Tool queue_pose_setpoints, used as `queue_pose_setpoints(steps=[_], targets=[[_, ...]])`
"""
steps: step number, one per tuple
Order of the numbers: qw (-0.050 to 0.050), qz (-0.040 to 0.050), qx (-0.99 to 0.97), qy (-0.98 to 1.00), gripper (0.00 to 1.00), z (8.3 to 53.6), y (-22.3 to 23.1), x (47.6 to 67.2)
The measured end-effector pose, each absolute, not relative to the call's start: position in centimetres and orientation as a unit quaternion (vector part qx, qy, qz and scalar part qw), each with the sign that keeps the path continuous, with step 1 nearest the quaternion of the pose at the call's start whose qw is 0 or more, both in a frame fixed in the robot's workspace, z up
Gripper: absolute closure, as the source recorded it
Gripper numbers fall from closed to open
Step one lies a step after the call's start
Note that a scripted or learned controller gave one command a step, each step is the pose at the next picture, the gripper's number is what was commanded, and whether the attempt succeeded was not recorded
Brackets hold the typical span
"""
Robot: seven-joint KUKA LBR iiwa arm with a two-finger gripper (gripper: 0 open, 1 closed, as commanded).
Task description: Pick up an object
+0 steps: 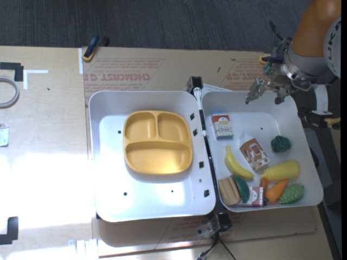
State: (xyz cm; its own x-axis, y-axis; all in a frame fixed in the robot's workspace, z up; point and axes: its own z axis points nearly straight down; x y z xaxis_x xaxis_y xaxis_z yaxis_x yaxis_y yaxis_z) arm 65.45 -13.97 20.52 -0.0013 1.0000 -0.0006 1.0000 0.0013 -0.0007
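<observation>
My gripper [267,92] hangs above the far rim of the right bin [303,124], open, with nothing between its fingers. Below it in that bin lie a small red-and-white carton [222,127], a banana [237,165], a brown snack packet [254,153], a dark green lump [281,143], a yellow squash-like piece [280,171], a carrot [276,190], a green bumpy fruit [290,194] and a sandwich-like toy [230,190]. All of them rest apart from the gripper.
The left bin [103,161] holds a yellow divided plate [158,143]. A black clip [194,83] sits where the two bins meet at the back. Cardboard [124,72] lies under the bins, and a blue object [90,47] rests at its far left corner.
</observation>
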Motion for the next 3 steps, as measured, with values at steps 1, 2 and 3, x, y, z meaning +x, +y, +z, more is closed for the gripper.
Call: queue_pose_setpoints(steps=[1,2,3], targets=[[-0.001,-0.0010,-0.690,-0.723,0.00,9.6,-10.4,60.2],[-0.001,-0.0004,-0.530,-0.848,0.00,9.3,-11.7,52.6],[-0.003,-0.0014,-0.532,-0.847,1.00,10.3,-11.7,52.8]])
